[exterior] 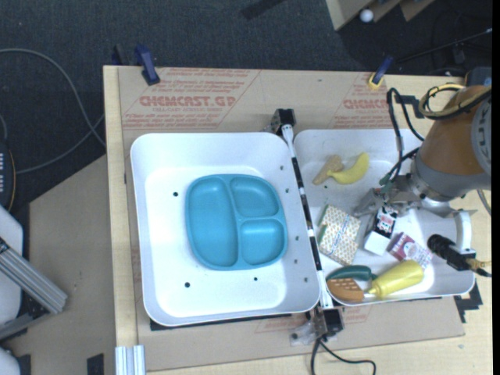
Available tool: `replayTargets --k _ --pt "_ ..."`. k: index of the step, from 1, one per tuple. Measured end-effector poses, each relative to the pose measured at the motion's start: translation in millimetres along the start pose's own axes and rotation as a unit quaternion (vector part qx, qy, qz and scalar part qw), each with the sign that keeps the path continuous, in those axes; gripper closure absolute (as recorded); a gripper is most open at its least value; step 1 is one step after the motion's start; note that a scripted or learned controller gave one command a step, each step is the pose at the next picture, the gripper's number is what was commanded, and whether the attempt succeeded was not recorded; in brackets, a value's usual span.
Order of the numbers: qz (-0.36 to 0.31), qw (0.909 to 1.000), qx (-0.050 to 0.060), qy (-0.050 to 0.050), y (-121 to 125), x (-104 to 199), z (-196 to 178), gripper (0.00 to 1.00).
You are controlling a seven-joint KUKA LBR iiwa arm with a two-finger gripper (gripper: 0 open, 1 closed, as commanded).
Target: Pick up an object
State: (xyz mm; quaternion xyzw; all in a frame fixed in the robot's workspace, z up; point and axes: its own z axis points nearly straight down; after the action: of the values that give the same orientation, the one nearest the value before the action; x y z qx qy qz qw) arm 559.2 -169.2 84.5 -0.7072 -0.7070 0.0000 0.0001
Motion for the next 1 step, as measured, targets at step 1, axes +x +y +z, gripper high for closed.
replayTargets --k 1 --pt "0.000 1.0000 -0.002 0.000 1.1 0.1 -10.7 1.00"
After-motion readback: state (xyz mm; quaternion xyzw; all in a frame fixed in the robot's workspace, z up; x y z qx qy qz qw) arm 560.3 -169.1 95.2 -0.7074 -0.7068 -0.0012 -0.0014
